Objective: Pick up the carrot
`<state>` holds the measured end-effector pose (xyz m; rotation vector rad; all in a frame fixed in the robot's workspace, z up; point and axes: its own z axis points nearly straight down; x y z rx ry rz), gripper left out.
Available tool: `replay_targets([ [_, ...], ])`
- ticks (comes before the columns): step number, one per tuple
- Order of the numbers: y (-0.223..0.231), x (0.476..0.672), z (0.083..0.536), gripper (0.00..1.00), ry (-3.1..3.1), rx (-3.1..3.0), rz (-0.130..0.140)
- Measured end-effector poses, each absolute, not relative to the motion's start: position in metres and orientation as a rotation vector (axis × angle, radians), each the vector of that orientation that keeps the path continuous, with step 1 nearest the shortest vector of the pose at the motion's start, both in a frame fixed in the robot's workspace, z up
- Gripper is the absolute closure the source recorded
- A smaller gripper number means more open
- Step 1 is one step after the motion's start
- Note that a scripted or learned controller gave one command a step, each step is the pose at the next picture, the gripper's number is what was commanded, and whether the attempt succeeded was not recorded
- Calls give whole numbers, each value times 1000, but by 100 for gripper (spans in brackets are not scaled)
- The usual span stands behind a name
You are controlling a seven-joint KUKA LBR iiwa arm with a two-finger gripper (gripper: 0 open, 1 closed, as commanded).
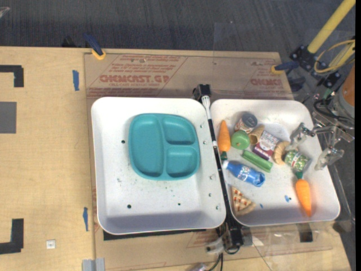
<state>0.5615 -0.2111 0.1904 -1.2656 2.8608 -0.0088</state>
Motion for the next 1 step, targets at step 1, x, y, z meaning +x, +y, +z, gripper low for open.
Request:
replay_targets([
  [1, -221, 520, 111, 0, 2670, -1649, 7],
])
